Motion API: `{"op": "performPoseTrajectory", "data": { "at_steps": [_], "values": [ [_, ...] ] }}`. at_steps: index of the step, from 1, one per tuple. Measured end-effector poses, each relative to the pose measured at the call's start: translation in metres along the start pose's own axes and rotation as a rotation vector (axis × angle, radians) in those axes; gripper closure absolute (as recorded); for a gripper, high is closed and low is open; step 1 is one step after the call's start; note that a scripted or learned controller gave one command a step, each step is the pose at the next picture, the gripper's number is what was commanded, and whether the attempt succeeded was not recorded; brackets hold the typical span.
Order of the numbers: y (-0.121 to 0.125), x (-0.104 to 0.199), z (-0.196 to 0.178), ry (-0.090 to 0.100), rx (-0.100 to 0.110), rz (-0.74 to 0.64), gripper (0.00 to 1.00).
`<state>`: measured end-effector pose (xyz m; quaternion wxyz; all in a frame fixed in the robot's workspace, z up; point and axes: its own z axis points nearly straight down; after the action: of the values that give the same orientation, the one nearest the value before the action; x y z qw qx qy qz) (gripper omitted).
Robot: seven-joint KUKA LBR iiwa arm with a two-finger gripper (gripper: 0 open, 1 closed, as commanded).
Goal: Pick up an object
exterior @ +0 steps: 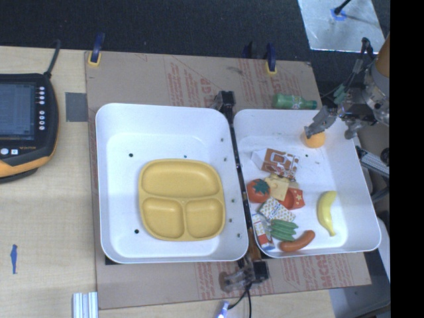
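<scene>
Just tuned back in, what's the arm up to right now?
The gripper is at the far right corner of the right bin, right at a small orange object. Whether it has a hold on it can't be told. The banana, tomato, sausage and other toy food lie clustered near the bin's left side. The left bin holds a yellow divided tray.

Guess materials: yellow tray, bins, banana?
Yellow tray: looks like moulded plastic, matte to satin; one even colour, rounded compartment walls, soft highlights.
Bins: likely thin rigid plastic, smooth white, slightly glossy; rolled rims and rounded corners.
Banana: probably a plastic or rubber toy; flat, even yellow with a smooth sheen. Too small to tell which.
</scene>
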<state>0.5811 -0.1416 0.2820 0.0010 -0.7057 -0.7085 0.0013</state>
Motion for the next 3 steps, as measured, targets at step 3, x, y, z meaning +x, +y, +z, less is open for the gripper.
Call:
{"op": "performPoseTrajectory", "data": {
  "at_steps": [3],
  "values": [
    [-0.037, 0.044, 0.189, -0.001, -0.003, -0.001, 0.00]
  ]
}}
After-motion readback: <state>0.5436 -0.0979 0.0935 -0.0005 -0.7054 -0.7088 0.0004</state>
